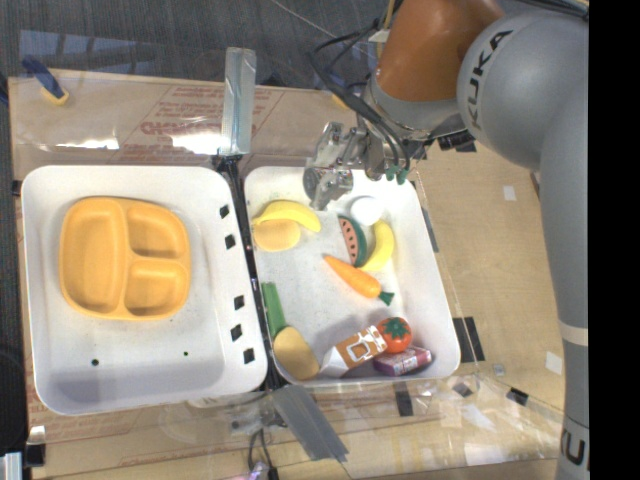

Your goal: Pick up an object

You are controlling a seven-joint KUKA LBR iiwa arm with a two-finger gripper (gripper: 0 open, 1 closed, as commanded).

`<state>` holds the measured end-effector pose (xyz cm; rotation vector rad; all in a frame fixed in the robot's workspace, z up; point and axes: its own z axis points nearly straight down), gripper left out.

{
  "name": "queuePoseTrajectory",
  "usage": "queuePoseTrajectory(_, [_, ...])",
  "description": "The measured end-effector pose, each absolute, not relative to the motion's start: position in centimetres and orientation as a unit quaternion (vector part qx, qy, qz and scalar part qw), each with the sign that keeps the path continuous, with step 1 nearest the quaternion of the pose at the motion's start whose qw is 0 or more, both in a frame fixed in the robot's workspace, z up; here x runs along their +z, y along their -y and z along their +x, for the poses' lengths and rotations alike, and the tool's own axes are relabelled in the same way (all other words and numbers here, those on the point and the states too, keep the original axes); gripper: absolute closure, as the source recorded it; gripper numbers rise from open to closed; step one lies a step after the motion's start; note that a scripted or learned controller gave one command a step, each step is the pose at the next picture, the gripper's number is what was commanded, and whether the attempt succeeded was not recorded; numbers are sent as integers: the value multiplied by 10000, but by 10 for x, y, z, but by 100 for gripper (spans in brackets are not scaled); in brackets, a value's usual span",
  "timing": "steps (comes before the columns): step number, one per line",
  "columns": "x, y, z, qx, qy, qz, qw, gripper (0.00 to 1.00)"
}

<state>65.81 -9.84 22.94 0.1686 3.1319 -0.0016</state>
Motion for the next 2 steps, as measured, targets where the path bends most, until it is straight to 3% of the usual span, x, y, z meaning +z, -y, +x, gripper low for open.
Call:
queuePoseTrajectory(1, [204, 186, 620, -7, -9947, -1028, -4, 100])
queuePoseTrajectory(2, [246, 106, 651, 2, -9991, -420, 28, 100])
